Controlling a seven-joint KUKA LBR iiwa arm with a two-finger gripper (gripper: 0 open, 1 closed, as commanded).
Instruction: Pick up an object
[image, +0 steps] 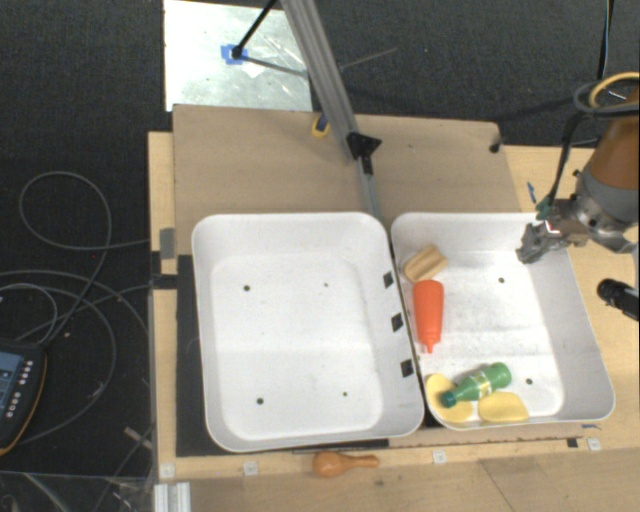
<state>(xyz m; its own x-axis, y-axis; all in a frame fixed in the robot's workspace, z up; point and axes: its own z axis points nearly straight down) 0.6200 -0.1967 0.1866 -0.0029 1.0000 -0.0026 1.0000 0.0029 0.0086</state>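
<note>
dark carpet surrounds a wooden bench (300, 160) that fills the middle of the frame, with loops of black cable (60, 260) trailing over the floor at the left and a dark handheld pendant (18, 390) at the lower left edge. a pale floor patch shows at the top, and a grey metal pole (330, 85) slants down from there to the bench. two shallow white bins sit side by side on the bench: the left bin (300, 330) takes the centre of the frame, and the right bin (500, 310) lies just beside it, touching along the shared rim where small black clips sit. inside the right bin, a tan block (424, 264) lies near the upper left corner, an orange carrot-shaped piece (429, 312) lies just below it along the left wall, and in the lower left corner a green bottle (478, 384) rests across a yellow dish (440, 395), with a yellow lemon-like piece (502, 407) touching it at the lower right. a small tan pear-shaped object (343, 462) lies on the bench below the bins, outside both. the gripper (537, 243) hangs at the right side of the frame, over the upper right rim of the right bin, well apart from every object; it is too small and blurred to tell whether it is spread or pressed together, and nothing shows between its tips. above it sits the arm's orange band (615, 158).
</note>
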